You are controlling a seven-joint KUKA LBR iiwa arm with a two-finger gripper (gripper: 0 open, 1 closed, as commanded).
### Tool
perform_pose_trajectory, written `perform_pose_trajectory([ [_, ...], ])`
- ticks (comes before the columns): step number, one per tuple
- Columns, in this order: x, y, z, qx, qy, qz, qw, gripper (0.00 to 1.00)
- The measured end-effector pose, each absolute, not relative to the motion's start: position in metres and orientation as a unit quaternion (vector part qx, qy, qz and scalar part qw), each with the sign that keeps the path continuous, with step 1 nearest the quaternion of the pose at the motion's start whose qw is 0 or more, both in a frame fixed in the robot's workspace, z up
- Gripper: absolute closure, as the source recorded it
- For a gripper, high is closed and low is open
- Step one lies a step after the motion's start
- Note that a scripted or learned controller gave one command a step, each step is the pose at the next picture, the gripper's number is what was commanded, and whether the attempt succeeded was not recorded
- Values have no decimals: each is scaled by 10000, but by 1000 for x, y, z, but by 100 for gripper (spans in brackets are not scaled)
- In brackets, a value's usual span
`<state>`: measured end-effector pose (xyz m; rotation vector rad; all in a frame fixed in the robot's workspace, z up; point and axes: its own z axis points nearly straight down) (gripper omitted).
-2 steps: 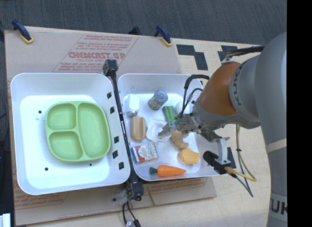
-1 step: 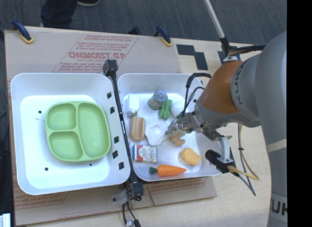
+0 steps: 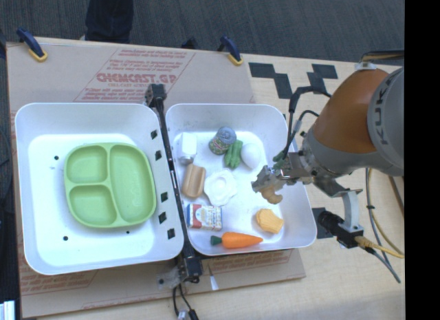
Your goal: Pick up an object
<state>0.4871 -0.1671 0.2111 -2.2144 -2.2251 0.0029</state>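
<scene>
A cardboard-covered tabletop (image 3: 137, 71) carries two white bins. The left bin (image 3: 27, 174) holds a green divided plate (image 3: 110, 184). The right bin (image 3: 295, 208) holds a carrot (image 3: 237, 240), milk carton (image 3: 205, 217), bread roll (image 3: 194, 181) and yellow piece (image 3: 269, 221). The claw (image 3: 269, 186) hangs just above; its opening cannot be told.
</scene>
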Motion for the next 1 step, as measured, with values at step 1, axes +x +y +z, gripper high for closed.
perform_pose_trajectory([
  [1, 478, -103, 236, -7043, -7099, 13, 8, 100],
])
